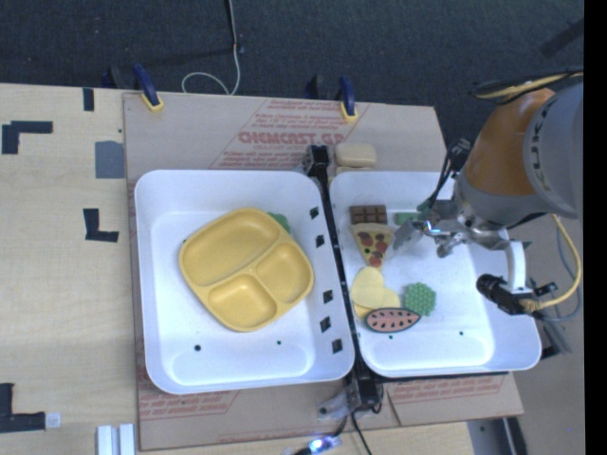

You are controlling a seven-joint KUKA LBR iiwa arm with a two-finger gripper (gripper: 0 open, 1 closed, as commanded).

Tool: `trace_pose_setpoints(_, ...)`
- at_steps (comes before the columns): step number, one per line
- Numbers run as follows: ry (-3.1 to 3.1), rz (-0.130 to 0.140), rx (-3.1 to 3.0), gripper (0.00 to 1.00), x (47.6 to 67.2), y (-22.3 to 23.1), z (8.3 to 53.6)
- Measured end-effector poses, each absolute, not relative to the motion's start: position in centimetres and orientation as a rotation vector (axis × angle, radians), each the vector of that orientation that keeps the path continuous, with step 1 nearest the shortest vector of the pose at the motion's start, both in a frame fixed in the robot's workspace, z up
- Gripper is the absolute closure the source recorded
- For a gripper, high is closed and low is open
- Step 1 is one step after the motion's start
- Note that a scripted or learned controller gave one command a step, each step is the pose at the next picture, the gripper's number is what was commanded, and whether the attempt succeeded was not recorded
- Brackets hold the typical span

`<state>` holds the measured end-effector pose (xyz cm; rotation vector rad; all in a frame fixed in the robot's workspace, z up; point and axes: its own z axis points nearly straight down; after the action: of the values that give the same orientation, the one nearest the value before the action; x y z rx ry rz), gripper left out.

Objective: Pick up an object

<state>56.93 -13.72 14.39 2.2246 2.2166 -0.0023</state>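
While the arm (pixel 531 150) leans in from the right, its gripper (pixel 417 230) hangs over the right bin (pixel 474 349), fingers too blurred and shadowed to read: can't tell the gap. Nothing visibly between them. Pizza slice (pixel 372 245), chocolate bar (pixel 368 215), yellow piece (pixel 370 290), watermelon slice (pixel 393 320) and green knobbly piece (pixel 419 298) lie along the bin's left side. Left bin (pixel 161 254): yellow divided plate (pixel 247 268), covering most of something green (pixel 278 221).
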Motion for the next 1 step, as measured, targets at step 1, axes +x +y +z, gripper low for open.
trace_pose_setpoints(1,2.224,0.0,2.216,0.0,60.87,-9.55,8.39)
